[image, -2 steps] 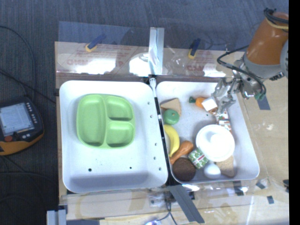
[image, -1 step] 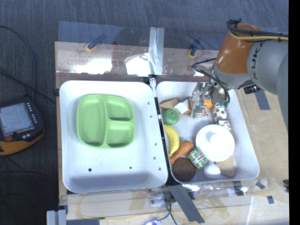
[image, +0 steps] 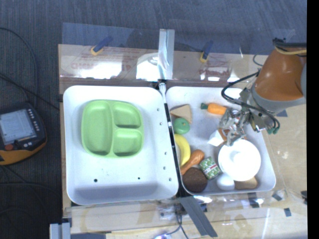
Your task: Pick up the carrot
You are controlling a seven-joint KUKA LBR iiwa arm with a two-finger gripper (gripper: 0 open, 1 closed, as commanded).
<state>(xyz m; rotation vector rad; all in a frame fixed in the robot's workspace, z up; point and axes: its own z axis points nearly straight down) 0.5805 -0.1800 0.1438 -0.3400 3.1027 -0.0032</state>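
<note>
Open floor around carrot [image: 216, 108] (top side)

Bins: two, right bin [image: 269, 158] beside left bin [image: 75, 173]
Green trays [image: 112, 128]: one
Carrots [image: 215, 108]: one
Bananas [image: 183, 148]: one
White bowls [image: 240, 159]: one

Even overhead light is washing both white bins [image: 119, 193] bright, nearly bleaching the plate [image: 240, 159]. Glare is streaking the clear sheet [image: 114, 66] behind them. The picture is looking soft and grainy, and shadows are staying faint.
</note>
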